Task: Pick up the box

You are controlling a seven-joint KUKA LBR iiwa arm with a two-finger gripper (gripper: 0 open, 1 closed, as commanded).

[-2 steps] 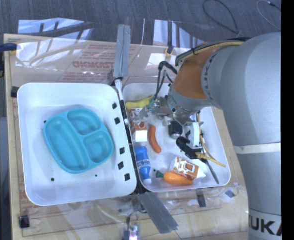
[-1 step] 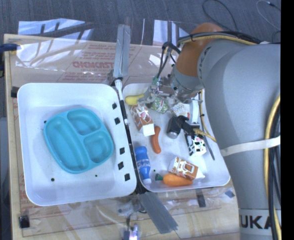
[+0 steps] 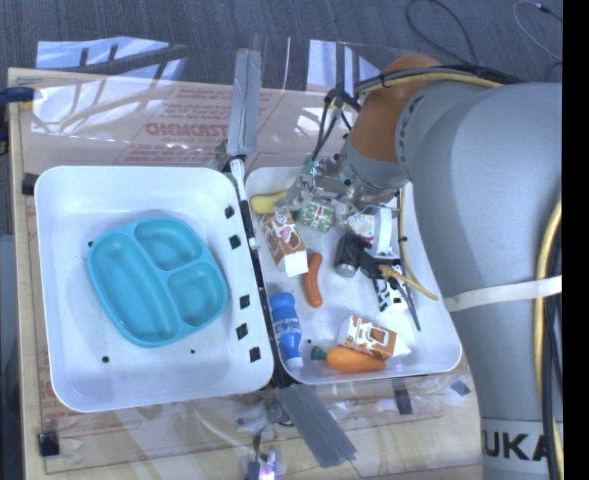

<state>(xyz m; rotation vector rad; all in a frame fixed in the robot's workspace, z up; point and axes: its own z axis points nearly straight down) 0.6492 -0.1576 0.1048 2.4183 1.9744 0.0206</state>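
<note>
Counter (image 3: 104,108) with two white bins; a blue divided plate (image 3: 154,278) lies in the left one. The right bin (image 3: 434,340) is cluttered. Tool (image 3: 314,194) is over its far end; open or closed, I cannot tell. Nearest box (image 3: 286,243), a brown-and-white carton, lies just below it in the view. A second carton (image 3: 372,338) touches a carrot (image 3: 352,360). My call: centre over the nearest box, square to its narrow sides, and come down straight.
</note>
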